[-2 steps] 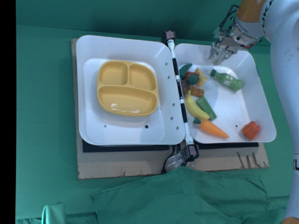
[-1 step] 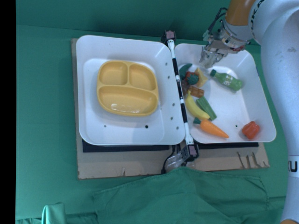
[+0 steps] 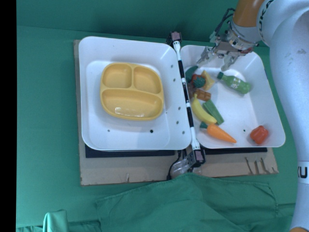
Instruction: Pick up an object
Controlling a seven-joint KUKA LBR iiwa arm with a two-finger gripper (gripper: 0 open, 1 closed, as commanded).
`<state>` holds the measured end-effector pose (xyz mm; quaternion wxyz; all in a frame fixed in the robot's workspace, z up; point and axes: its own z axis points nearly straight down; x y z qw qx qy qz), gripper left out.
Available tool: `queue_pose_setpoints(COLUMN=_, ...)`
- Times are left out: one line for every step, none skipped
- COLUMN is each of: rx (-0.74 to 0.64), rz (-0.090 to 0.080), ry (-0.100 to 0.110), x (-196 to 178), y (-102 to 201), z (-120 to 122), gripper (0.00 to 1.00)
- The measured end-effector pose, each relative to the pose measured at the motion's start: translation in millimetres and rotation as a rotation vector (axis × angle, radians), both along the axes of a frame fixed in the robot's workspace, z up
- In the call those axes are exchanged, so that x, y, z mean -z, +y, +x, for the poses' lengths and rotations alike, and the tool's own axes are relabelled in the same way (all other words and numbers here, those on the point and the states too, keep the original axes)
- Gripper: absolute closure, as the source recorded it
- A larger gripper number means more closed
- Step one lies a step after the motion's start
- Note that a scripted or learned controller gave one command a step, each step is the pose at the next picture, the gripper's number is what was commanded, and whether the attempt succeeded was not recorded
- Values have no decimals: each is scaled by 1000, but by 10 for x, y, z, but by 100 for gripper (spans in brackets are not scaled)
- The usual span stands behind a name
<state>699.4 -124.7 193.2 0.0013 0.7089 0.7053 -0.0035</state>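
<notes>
We see the gripper (image 3: 218, 60), metal fingers spread and holding nothing, above the right bin (image 3: 270, 105). Below lies a glossy green bottle (image 3: 235, 83).

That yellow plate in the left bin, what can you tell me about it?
The yellow plate looks like smooth plastic, a rounded rectangle split into three compartments: two small ones at the far side, one long one at the near side. It lies flat, right side up, on the floor of the left bin, slightly toward the far side. Nothing else touches it.
</notes>
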Motion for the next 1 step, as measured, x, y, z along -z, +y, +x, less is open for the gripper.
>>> queue_pose_setpoints(rx=1, rz=-8, ry=3, x=100, y=208, z=-3, gripper=0)
